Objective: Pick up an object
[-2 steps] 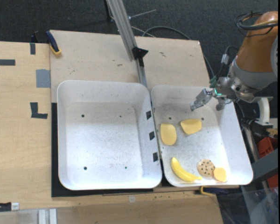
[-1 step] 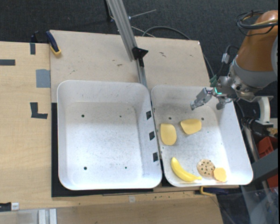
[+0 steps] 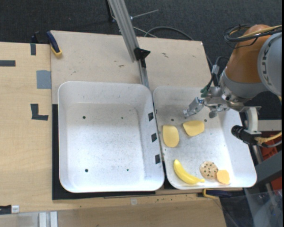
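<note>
My gripper [image 3: 201,109] hangs over the far part of the right bin [image 3: 241,148], open, with nothing between its fingers. Just in front of it lies a pale yellow wedge-shaped piece [image 3: 193,127], apart from the fingertips. A pale yellow oval piece [image 3: 170,136] rests to the wedge's left. Toward the bin's front edge lie a yellow banana [image 3: 185,173], a speckled brown cookie [image 3: 208,170] and a small orange piece [image 3: 223,176] touching the cookie.
The left bin [image 3: 66,126] stands beside the right one, with small black clips [image 3: 154,137] along the shared walls. A slanted metal rail [image 3: 125,25] reaches in from the top to the bins' junction. Cables and a bracket sit at the right edge.
</note>
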`<state>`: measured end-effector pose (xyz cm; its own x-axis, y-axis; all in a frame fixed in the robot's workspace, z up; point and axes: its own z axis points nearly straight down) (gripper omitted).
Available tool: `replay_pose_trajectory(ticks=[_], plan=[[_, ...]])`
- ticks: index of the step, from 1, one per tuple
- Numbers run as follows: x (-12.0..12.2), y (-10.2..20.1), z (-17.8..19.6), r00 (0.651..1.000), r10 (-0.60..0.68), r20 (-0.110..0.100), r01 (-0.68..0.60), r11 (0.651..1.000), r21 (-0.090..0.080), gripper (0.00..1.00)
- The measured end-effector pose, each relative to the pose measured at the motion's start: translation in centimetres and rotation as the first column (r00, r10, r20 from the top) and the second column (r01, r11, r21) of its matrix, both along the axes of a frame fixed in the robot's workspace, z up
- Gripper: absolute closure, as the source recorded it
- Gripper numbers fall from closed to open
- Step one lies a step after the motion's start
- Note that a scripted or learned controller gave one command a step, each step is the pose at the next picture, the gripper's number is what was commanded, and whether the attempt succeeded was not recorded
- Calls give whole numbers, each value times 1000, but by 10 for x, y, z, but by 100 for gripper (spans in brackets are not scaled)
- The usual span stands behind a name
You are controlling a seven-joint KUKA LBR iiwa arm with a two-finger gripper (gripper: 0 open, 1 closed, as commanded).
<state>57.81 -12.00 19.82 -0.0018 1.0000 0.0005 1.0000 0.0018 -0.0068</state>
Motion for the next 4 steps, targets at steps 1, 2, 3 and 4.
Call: replay_pose_trajectory(ticks=[1,2,3,4], plan=[[-1,5,-64,1000,0,-2,0,1000,0,0],[1,5,-107,1000,-2,11,2,1000,-2,0],[2,6,-95,1000,0,14,0,1000,-2,100],[3,5,-36,1000,-1,6,1,1000,0,100]])
